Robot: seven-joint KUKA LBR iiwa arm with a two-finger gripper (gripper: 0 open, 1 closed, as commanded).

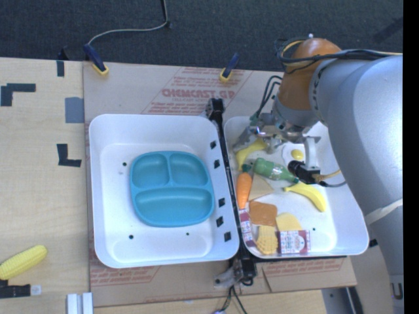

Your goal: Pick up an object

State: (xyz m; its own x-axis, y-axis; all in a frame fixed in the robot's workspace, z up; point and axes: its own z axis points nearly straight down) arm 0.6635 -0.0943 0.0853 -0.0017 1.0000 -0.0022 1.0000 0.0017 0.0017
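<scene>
The claw [267,135] hangs low over the far end of the right bin [347,237], below the orange-banded wrist; its metal parts blur into cables and glare, so whether it is released or clenched cannot be told, and nothing is seen held in it. Directly beneath and just beside it lie the likeliest candidates for the pick: a green bottle [272,169], lying on its side, and a yellow piece [247,154] partly hidden under the claw. The bottle looks like light, stiff toy plastic, smooth and probably slippery; a grasp across the middle of its body, square to its long axis, seems safest, since a round body may roll away from a glancing touch. Next outward, an orange carrot [243,190] lies along the bin's left wall, tapered and likely to slide toward its thin end, and a yellow banana [310,195] curves near the bin's middle. Toward the near end rest a brown slice [263,213], a yellow wedge [289,222], a waffle-like piece [266,242] and a small printed packet [293,242], all flat and closely packed, hence awkward to grip. The left bin [108,195] holds a blue divided plate [173,188]. A yellow corn cob [23,260] lies apart on the bench [39,195].
</scene>
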